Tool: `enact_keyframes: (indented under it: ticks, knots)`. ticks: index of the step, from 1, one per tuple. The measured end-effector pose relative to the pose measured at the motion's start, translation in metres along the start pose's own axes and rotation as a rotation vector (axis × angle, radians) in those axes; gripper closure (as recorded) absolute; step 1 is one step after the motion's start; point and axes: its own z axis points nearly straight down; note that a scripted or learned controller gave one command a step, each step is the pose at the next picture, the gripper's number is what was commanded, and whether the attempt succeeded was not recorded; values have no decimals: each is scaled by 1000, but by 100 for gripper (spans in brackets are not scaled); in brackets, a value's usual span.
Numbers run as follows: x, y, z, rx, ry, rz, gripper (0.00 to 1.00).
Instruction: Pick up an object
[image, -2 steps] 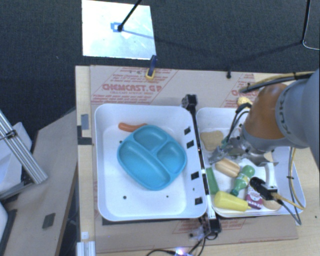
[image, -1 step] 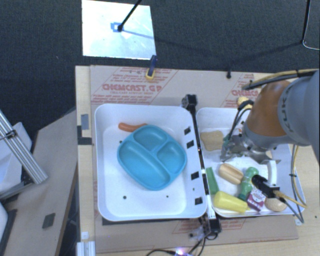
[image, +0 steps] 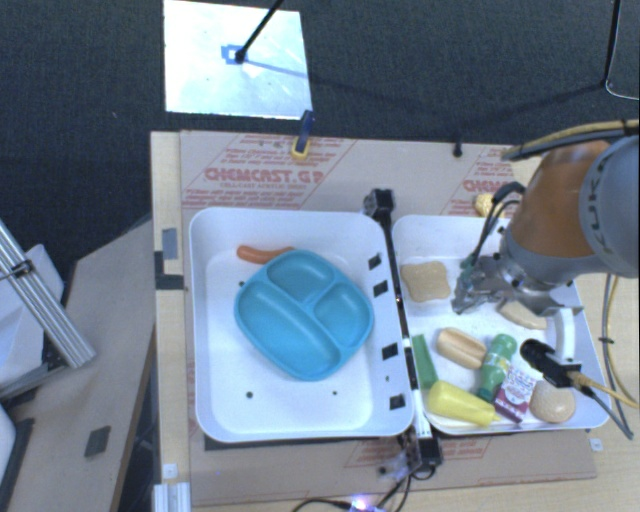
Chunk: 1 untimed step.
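Arm (image: 575, 215) reaches over right bin (image: 437, 228) on worktop (image: 330, 165) | pincer (image: 478, 290) above bin floor, grip state cannot be told | bread slice (image: 426, 281) just left of it, hot dog bun (image: 461, 348) below | blue plate (image: 303, 313) fills left bin (image: 215, 330)

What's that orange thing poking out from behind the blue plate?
An orange sausage-like piece lies in the left bin, its right end hidden behind the blue divided plate. Anything beneath the plate is covered.
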Motion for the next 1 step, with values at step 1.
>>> enact_keyframes:
  ticks: [1]
  knots:
    - [8,3,-61,-3,0,-2,100]
